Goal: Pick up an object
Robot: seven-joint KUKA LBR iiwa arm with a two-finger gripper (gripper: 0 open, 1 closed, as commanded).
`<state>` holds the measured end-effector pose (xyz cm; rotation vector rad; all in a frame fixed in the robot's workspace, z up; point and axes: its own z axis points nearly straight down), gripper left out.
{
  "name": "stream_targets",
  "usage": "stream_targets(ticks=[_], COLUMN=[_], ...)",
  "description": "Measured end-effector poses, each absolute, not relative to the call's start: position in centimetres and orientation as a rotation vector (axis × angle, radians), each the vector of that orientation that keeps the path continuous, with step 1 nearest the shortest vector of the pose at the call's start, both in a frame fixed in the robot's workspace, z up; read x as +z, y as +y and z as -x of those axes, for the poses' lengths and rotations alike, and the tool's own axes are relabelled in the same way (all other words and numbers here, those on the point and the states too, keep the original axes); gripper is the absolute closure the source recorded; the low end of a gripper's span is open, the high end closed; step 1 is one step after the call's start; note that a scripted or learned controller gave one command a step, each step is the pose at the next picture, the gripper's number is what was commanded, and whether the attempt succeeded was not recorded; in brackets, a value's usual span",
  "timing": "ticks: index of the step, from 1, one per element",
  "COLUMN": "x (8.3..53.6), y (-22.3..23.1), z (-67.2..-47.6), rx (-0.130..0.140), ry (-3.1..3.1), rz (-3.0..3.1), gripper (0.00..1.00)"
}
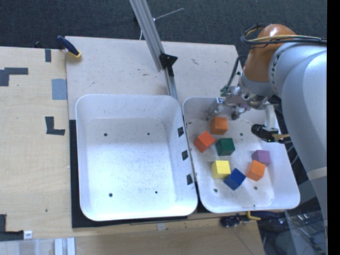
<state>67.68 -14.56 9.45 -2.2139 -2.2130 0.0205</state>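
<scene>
While poised low over the far end of the right shallow white bin [276,195], the metal two-finger gripper [229,106] hangs just beyond a small orange cube [219,125], finger state impossible to tell.

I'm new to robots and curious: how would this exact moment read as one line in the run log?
task: pick up an object | gripper: above orange block, right bin | grasp: none seen | nearby: red block, green block

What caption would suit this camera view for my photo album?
A grey robot arm lowers its end effector over an orange block among coloured blocks in the right bin.
</scene>
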Motion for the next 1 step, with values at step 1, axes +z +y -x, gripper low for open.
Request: stream_targets(ticks=[1], x=[10.55], y=[-14.50], z=[-67.69], rx=[0.020], ry=[-2.215], rz=[2.213], gripper=[1.00])
